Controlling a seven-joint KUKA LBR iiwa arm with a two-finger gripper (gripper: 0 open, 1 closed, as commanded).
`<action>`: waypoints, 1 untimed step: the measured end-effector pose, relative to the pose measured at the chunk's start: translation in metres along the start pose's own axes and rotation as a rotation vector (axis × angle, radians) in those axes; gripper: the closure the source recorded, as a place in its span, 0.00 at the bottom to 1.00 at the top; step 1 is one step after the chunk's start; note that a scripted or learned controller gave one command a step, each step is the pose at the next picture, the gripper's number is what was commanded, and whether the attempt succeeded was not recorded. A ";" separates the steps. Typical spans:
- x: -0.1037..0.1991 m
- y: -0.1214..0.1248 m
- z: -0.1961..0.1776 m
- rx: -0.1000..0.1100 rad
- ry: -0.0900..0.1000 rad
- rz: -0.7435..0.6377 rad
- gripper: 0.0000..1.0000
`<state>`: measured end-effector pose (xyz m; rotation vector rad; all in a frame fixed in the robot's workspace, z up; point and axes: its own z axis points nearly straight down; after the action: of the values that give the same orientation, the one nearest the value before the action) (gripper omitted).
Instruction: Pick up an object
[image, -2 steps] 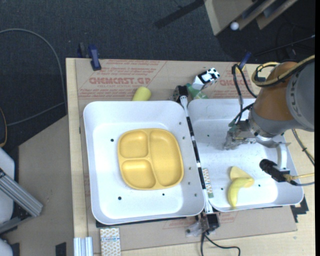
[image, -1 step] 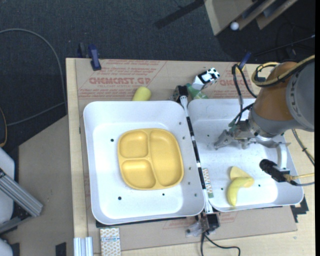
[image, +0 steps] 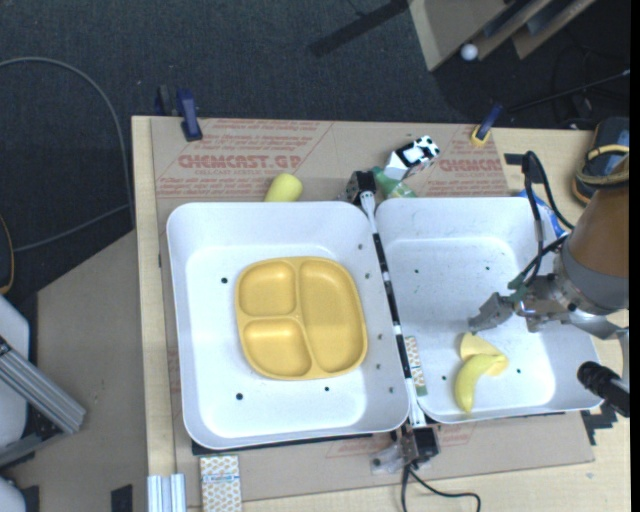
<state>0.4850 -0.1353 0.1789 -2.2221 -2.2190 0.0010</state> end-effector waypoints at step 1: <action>0.027 -0.007 0.082 0.001 0.001 -0.001 0.00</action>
<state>0.4783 -0.1078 0.0973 -2.2204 -2.2186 0.0015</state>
